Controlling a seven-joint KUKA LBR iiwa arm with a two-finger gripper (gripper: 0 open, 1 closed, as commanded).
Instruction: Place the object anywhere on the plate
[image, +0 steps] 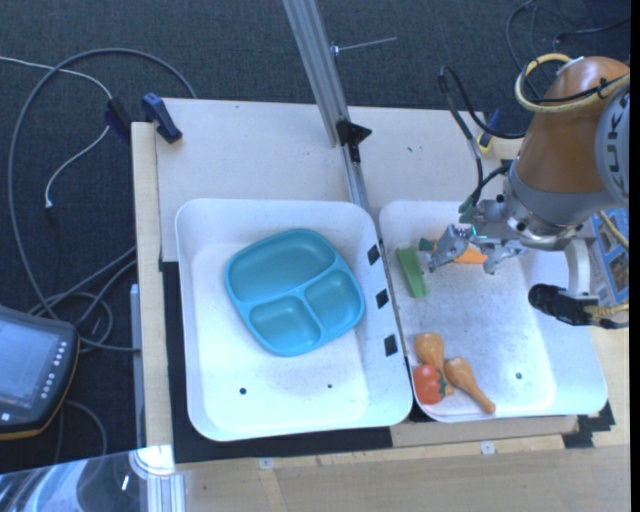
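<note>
A blue plate (292, 290) with three compartments lies in the left white bin (205, 330). My gripper (462, 245) hangs over the upper part of the right white bin (520, 330), reaching in from the right. A small orange object (472, 257) shows right beside and partly under the gripper; whether it is held cannot be told. A green block (411, 272) lies just left of the gripper, near the bins' shared wall.
At the right bin's front left corner lie a red tomato (427, 383) and two orange gourd-shaped toys (431, 348) (468, 384). A slanted metal pole (325, 80) rises behind the bins. A blue clamp (160, 118) sits at the bench's far left corner.
</note>
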